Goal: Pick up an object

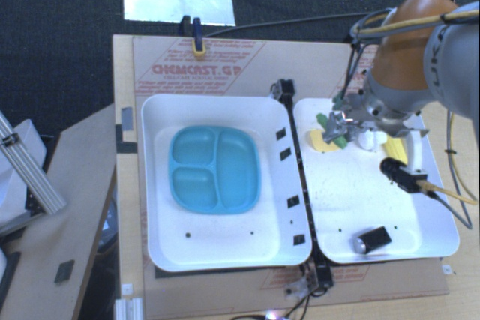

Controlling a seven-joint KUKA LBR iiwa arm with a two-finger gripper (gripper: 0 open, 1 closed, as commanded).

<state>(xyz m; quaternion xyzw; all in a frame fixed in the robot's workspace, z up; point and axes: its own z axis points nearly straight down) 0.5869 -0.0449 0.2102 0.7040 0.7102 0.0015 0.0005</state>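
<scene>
Likely target: green object (pixel 331 128), elongated, low in the right bin (pixel 420 236) near its far-left corner; none of the objects looked lifted clear of the bin.
Beneath or beside it: yellow flat piece (pixel 321 142), touching the green object; which lay on top could not be told.
Gripper: gripper (pixel 343 121) was down at the green object, right against it. Whether it was released or clenched could not be told, and no object was seen held in it.
Arm: grey arm (pixel 420 41) with an orange band, reaching in from the right over the right bin's far end.
Other pickable items, right bin: white object (pixel 368 139) just beside the gripper; yellow ridged object (pixel 395 149), possibly toy corn; small black-and-silver object (pixel 373 239) well apart, near the front edge.
Left bin: left bin (pixel 161 236) held one blue divided plate (pixel 216 167), lying flat.
Support: worktop (pixel 195 67) carried both bins side by side.
Progress, as judged: the approach appeared done; a secure grasp was unconfirmed, and the lift remained to do.
</scene>
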